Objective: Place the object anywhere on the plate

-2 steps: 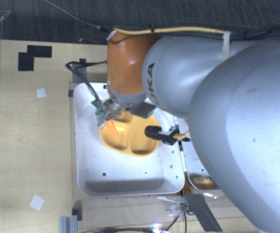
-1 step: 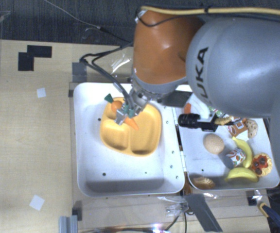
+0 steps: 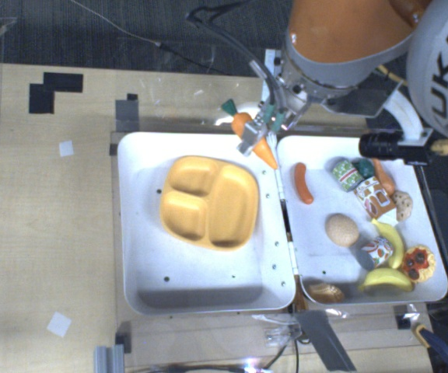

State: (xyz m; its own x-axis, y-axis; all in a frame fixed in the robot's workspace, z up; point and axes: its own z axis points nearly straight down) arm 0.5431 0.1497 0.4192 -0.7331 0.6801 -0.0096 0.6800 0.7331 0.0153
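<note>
A toy carrot [image 3: 264, 151] with a green top hangs over the back end of the wall between the two bins. My gripper [image 3: 260, 130] is shut on its middle; the orange tip pokes out below the fingers and the leaves stick out to the upper left. The yellow plate [image 3: 208, 200], divided into three compartments, lies in the left bin [image 3: 142, 231], to the lower left of the gripper. Nothing lies on the plate.
The right bin [image 3: 317, 264] holds several toy foods: a sausage [image 3: 303, 183], a bread roll [image 3: 341, 229], a banana [image 3: 390, 269], small cartons [image 3: 350, 173], a cookie [image 3: 402, 203] and a croissant [image 3: 325, 291]. The arm's grey and orange body looms over the back right.
</note>
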